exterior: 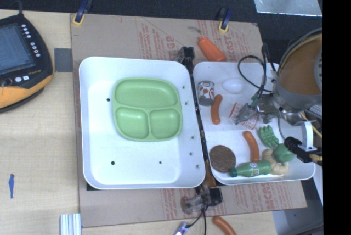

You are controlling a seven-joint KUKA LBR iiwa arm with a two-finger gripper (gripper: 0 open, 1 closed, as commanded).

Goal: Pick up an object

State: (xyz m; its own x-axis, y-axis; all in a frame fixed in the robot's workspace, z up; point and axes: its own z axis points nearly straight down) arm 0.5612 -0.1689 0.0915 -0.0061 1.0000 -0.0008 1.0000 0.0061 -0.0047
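The fingers (245,113) are hanging over the right bin (307,176); their opening cannot be told. A sausage (216,109) is lying just left of them, another sausage (251,145) just below.

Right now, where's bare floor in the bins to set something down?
Left bin: bare strips all around the green divided plate, widest along its near edge. Right bin: crowded by sausages, green bottle, brown disc and the claw.
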